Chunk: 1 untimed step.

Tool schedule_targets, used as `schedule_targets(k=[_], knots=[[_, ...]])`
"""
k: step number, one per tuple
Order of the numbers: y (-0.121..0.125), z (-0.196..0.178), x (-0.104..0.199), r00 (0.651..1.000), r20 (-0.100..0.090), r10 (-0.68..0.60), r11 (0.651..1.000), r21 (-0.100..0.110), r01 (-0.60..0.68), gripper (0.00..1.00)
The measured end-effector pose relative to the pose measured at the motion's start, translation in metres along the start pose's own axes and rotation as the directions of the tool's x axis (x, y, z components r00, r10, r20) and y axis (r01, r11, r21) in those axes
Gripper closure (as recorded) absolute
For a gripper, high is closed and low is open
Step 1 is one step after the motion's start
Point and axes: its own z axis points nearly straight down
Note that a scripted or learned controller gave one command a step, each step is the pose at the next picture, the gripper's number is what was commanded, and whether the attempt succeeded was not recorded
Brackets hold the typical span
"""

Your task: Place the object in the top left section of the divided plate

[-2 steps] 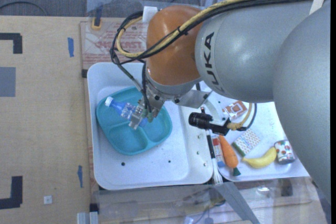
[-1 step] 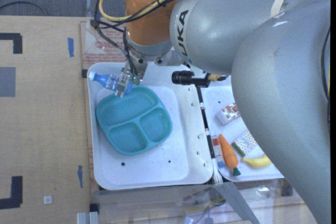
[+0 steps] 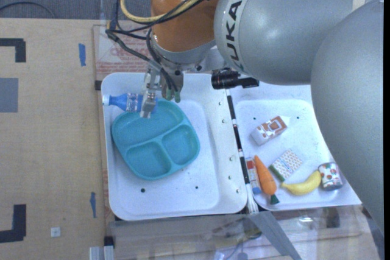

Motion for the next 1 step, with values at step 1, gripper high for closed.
schedule_targets(k=[1], knots=[[-0.0884,0.0819,0.0546,0.987,-0.002,-0.162,0.987,0.0,0.162,1.0]])
